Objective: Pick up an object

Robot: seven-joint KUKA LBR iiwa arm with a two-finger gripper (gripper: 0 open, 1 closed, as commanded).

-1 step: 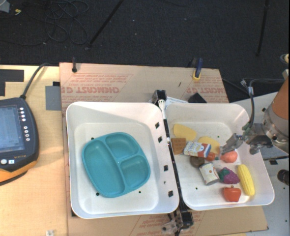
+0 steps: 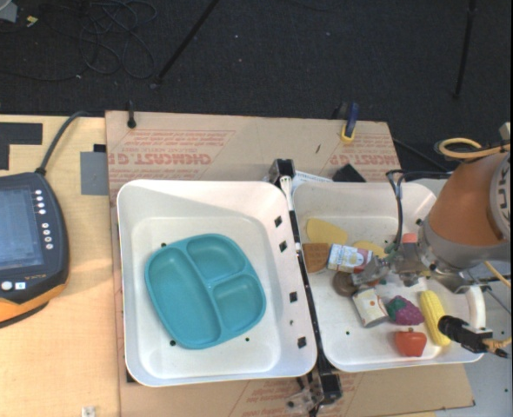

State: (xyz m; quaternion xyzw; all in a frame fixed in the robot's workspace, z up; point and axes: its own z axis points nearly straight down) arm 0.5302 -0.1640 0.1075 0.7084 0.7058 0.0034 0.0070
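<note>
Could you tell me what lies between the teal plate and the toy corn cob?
In the camera view, the bins' adjoining walls come first after the teal plate, then a small white carton and a purple toy, just before the corn cob.

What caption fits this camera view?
Gripper lowered among toy foods in the right bin; teal divided plate in the left bin.

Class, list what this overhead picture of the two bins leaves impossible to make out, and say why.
- Tool: open or shut unclear; small, lost in clutter, camera view.
- Right bin: far right part covered by the arm.
- Small carton: label too small to read.
- Brown item: blurred, identity unclear.
</note>
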